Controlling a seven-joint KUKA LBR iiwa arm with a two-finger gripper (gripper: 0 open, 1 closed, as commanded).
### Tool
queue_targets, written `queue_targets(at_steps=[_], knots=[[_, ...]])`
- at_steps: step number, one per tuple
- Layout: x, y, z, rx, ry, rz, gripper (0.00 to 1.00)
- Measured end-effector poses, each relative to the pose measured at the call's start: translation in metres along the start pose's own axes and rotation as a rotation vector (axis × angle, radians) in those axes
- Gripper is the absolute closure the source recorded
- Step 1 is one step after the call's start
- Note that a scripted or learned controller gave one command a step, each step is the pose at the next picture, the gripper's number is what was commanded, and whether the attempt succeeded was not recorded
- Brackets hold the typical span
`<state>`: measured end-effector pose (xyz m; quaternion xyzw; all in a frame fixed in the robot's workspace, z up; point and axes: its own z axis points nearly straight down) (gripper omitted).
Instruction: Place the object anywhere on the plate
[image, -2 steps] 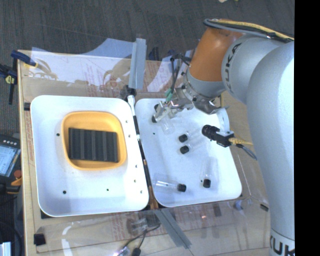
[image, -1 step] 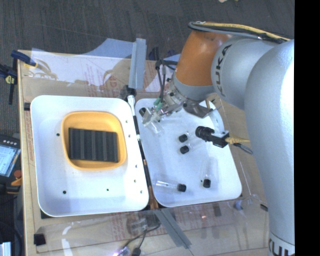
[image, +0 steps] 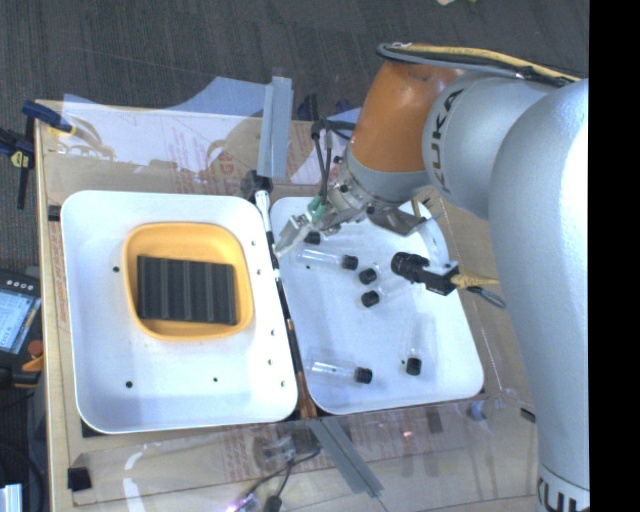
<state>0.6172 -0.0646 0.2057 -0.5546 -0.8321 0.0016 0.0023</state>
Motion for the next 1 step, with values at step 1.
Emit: queue_targets(at_steps=[1], knots=[[0.0216, 0.0065, -0.0106, -0.003, -0.002, 0.081, 0.0]])
